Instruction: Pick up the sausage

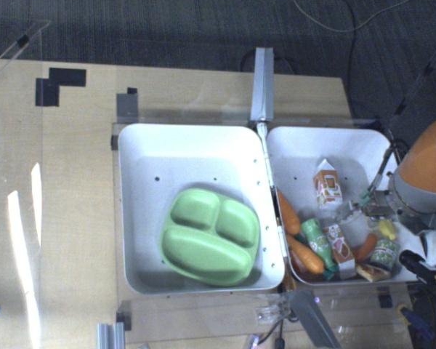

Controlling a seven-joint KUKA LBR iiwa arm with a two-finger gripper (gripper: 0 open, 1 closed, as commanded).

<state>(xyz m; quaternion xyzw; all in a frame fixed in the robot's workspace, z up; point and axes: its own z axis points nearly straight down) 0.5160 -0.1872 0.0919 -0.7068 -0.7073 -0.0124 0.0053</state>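
Note:
The sausage [365, 246], a short reddish-brown piece, lies tilted near the front of the right bin [298, 147], between a small red-and-white carton [340, 243] and a green-labelled can [384, 252]. My gripper [365, 208] hangs low in the right bin, just behind and above the sausage, under the grey wrist with its orange band [429, 164]. I see nothing held in it.
The right bin also holds an orange-and-white carton [327, 184], two carrots [289, 215] [307, 256], a green can [314, 236], a yellow piece [386, 229] and a bread-like piece [371, 271]. A green divided plate [212, 235] lies in the left bin [152, 158].

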